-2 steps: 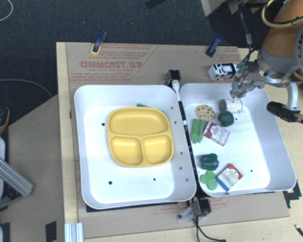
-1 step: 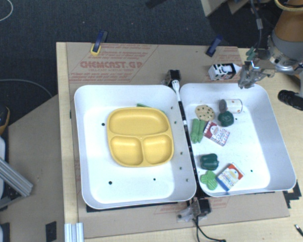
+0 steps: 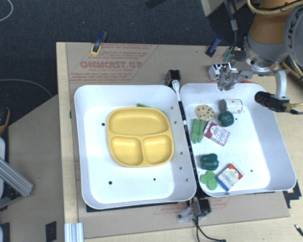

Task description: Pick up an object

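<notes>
Judging from how things are lying, the pick is not yet done — every small object is sitting on the floor of the right bin point(image 3: 272, 135), and nothing is hanging from the arm. The gripper point(image 3: 226, 80) is hovering over that bin's far rim, above the cluster and apart from it.

Taking the right bin as the landmark: a small white cylinder point(image 3: 232, 105) is lying nearest the far rim, just below the gripper, with a dark green round piece point(image 3: 225, 118) touching or just beside it. A speckled cookie point(image 3: 204, 112) is resting toward the bin's left wall, a green bean-like piece point(image 3: 197, 130) below it, and a red-and-white packet point(image 3: 217, 134) near the middle. Toward the near rim, a dark green block point(image 3: 208, 161), a light green leafy piece point(image 3: 208, 179) and a small orange-and-blue carton point(image 3: 229, 177) are sitting close together.

As for the claw — its fingers are pointing down, but they are too small and blurred here for me to be telling whether they are spread or closed, and nothing is showing between them. Left to do, by my reading: descend onto one object, likely the white cylinder, close and lift.

Beside the right bin, the left bin point(image 3: 91, 150) is carrying a yellow divided plate point(image 3: 140, 135).
</notes>
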`<state>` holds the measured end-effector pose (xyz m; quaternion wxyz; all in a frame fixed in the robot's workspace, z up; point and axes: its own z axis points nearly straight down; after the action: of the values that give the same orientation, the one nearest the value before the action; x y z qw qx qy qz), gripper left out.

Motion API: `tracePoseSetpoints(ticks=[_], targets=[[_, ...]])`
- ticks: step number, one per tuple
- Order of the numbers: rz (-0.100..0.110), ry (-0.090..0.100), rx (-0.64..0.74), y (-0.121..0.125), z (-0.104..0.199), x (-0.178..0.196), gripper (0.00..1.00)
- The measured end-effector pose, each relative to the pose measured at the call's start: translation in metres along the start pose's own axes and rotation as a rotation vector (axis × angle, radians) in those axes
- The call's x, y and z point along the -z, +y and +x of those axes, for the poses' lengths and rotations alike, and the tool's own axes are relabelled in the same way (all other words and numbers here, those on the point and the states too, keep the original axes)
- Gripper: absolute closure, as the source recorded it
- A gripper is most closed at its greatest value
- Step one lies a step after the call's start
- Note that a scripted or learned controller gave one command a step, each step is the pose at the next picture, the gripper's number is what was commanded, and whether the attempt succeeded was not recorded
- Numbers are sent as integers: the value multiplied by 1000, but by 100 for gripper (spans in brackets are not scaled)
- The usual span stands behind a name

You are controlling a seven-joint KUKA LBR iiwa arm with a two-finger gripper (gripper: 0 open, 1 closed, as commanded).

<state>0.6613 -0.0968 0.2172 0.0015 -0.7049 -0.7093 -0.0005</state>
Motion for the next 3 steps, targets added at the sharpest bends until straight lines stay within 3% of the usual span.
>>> tracePoseSetpoints(ticks=[2,3], targets=[[-5,-2,0,2,100,18,100],[2,-3,-7,-6,92,-2,100]])
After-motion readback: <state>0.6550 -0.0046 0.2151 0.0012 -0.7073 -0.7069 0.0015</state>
